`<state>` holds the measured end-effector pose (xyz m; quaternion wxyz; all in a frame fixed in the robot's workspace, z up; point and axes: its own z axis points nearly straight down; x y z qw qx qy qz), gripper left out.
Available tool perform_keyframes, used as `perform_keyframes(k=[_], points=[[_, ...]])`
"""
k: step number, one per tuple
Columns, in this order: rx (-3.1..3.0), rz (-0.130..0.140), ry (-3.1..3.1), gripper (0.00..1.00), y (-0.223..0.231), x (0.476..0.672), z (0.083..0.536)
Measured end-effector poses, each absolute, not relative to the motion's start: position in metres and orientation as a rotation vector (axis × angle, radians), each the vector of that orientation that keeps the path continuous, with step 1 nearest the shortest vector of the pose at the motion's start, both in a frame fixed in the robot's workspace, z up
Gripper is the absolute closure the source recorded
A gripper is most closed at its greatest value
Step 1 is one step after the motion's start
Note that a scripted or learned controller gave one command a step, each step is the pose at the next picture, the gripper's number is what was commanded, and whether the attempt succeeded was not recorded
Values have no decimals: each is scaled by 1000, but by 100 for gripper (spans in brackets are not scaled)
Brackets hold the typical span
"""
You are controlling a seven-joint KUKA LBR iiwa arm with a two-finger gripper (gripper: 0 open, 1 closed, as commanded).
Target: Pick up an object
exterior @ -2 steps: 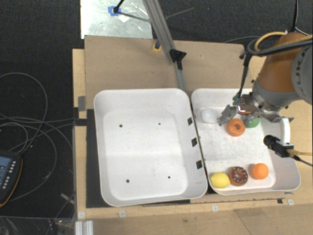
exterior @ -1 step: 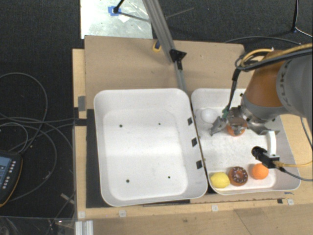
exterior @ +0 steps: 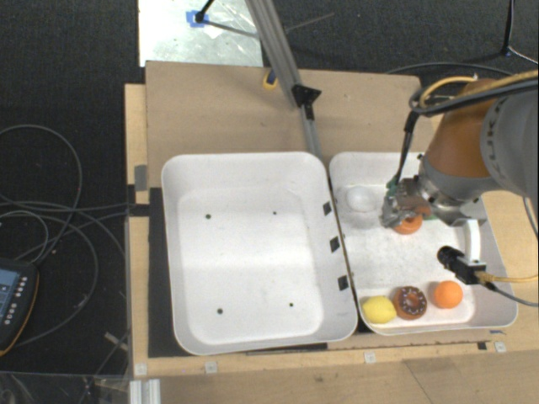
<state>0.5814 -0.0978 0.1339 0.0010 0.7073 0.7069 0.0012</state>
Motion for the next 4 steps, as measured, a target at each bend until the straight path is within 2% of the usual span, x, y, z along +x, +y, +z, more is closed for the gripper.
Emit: perform_keyframes(k=[1,2,3,4], points=[[2213,6,2224,100,-94,586,178],[2210,8,2222,100,-97,593,242],[2214,3,2225,100,-97,594,248],[2212,2,2232,100,-51,584,250]])
